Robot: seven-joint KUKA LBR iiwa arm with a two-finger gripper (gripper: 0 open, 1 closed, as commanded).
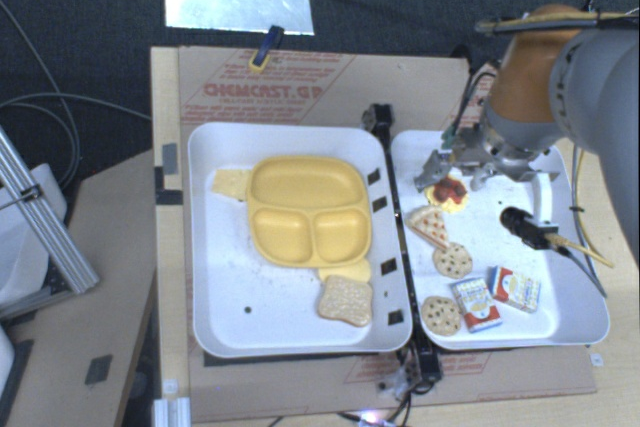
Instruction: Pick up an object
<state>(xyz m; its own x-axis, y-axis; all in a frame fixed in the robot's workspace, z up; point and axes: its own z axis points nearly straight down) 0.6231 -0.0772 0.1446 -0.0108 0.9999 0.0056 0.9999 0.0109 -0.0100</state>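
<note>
The gripper [442, 173] is low in the far left part of the right bin [585, 313], touching or just above a red-and-yellow toy food piece [453, 196]; whether it is clenched on the piece cannot be told. Nearer lie a toy pizza wedge [430, 227] and a cookie [452, 261]. The left bin [215, 315] holds a yellow divided tray [308, 210].

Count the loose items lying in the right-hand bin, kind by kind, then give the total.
Chocolate-chip cookies: 2
Small printed cartons: 2
Waffle-patterned wedge: 1
Red-and-yellow food piece: 1
Total: 6
</note>
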